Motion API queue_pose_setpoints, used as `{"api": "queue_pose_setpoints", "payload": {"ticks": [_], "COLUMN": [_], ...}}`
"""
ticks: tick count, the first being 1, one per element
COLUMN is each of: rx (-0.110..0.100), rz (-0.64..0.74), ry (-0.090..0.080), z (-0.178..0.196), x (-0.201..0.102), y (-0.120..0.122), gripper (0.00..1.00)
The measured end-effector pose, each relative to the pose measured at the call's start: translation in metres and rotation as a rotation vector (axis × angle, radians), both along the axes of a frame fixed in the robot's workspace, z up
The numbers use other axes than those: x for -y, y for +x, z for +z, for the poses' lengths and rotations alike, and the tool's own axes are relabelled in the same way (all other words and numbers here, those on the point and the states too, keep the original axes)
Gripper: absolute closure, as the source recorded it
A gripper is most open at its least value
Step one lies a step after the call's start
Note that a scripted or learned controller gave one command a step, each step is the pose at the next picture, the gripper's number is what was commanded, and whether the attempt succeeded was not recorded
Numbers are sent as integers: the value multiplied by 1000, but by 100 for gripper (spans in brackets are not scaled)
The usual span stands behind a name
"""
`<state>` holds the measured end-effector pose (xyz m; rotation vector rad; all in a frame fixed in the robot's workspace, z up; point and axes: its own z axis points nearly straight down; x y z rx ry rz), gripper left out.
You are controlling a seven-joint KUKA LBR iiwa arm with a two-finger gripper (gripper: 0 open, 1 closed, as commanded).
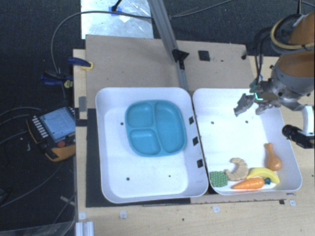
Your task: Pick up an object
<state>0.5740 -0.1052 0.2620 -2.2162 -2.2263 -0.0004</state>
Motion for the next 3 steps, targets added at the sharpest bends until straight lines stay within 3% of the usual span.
{"api": "queue_pose_setpoints", "payload": {"ticks": [1,3], "rx": [1,-2], "rz": [0,-4], "ry": [0,0], "z": [1,-105], "x": [0,-15], "y": [0,-3], "gripper": [0,0]}}
